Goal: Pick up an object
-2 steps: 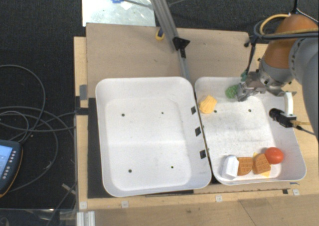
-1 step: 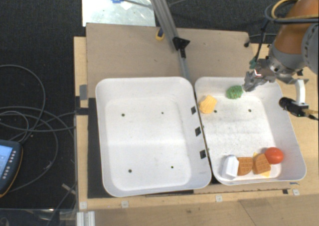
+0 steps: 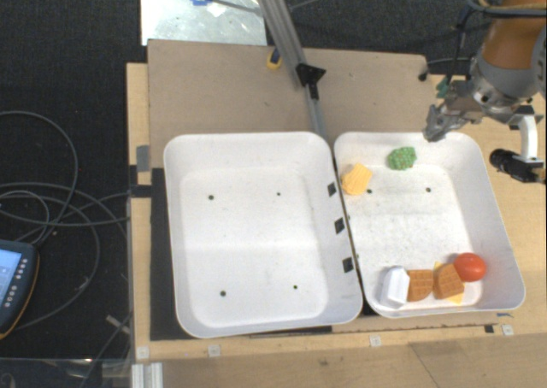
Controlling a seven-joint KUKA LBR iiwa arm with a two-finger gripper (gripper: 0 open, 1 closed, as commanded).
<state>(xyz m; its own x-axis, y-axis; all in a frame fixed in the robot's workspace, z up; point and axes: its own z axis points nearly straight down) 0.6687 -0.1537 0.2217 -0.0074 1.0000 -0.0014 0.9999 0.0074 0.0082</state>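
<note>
Dark carpet surrounds the table (image 3: 256,87), cables trailing off at 9 o'clock. Two white bins sit side by side on it; the left bin (image 3: 256,232) has nothing to grab, so all candidates lie in the right bin (image 3: 427,207). Green lump (image 3: 401,157) sits at the bin's 12 o'clock, yellow block (image 3: 357,179) at 10 o'clock against the left wall. At 6 o'clock a tight row: white cup-like piece (image 3: 394,285), two orange waffle-like pieces (image 3: 434,283), red ball (image 3: 469,267), touching or nearly so.

Hand (image 3: 436,128) hangs over the far rim at about 1 o'clock, just beside the green lump, nothing visibly in it; whether the fingers are spread or closed, cannot tell at this size.

Risks, as judgement: descending here could clip the bin rim or wall. The green lump looks soft and low, so fingers may close above it or nudge it away. The 6 o'clock cluster is crowded against the wall, so a finger could land on a neighbour. The red ball may roll.
</note>
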